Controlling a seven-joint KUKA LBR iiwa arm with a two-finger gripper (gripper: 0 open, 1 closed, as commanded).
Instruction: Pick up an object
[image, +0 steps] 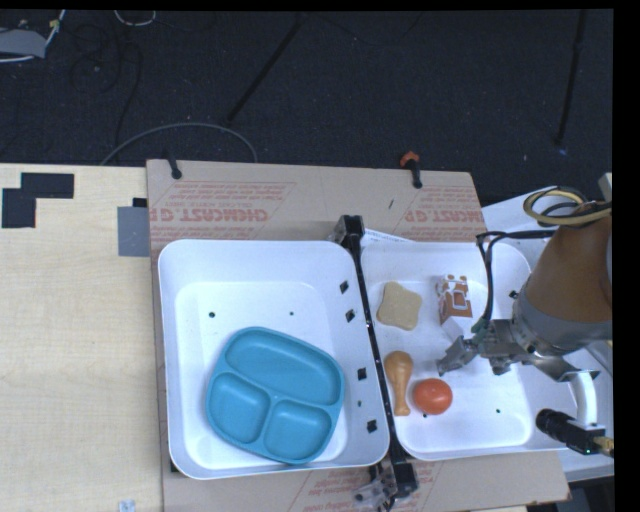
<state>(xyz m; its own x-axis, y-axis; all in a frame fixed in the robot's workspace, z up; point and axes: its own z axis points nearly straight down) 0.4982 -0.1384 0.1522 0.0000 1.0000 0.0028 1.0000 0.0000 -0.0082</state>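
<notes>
White bin (510, 425): tomato (432, 396) lies just beside fingers (447, 363).

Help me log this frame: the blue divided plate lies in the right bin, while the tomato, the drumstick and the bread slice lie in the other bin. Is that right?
Not quite. The camera view shows the blue divided plate in the left bin. The tomato, drumstick and bread slice lie in the other bin, the right one.

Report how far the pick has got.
Done: the arm is down in the right bin, with the gripper low over its floor. In hand: nothing shows between its fingers. Left: the grasp and lift. The tomato, the drumstick, the bread slice and the small carton all lie on the bin floor.
</notes>
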